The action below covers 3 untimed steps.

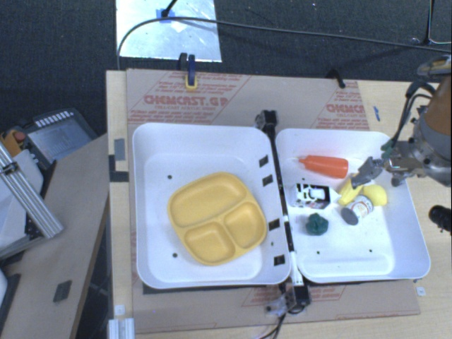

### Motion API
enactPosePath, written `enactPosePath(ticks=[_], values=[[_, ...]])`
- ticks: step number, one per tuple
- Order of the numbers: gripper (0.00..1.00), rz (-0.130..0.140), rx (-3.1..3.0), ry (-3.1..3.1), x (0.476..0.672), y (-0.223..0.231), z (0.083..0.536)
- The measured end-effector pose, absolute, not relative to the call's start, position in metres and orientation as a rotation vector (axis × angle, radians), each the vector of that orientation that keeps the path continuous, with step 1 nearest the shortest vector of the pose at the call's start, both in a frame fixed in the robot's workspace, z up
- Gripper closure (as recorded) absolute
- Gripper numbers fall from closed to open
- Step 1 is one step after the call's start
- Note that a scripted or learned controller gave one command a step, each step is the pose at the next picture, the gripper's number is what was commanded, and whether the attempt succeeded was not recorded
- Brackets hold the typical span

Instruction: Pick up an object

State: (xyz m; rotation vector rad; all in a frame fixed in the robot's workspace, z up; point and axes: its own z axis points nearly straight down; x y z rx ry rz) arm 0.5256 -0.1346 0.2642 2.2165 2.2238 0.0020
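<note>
Camera view is showing my gripper (369,169) hovering, fingers apart, above the yellow banana toy (367,193); probably light, slippery plastic, so I'm favouring its middle.

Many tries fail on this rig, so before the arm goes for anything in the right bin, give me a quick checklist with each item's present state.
1. End effector over the right bin: ok, above its upper right part.
2. Nothing held yet: ok, nothing shows between its fingers.
3. Target isolated: not ok; the banana touches the small bottle.
4. Easier picks free: ok; the carrot and green piece lie apart from the rest.
5. Finger opening: cannot tell.
6. Yellow tray out of the way: ok, in the left bin.
</note>
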Motion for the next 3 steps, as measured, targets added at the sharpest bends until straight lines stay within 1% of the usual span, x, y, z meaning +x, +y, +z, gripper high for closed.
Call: enactPosePath(ticks=[1, 2, 3], values=[[0.00, -0.002, 2.222, 2.224, 0.532, -0.143, 0.212], [0.00, -0.002, 2.222, 2.225, 0.528, -0.139, 0.168], [0.00, 0.007, 2.211, 2.214, 0.534, -0.143, 0.112]])
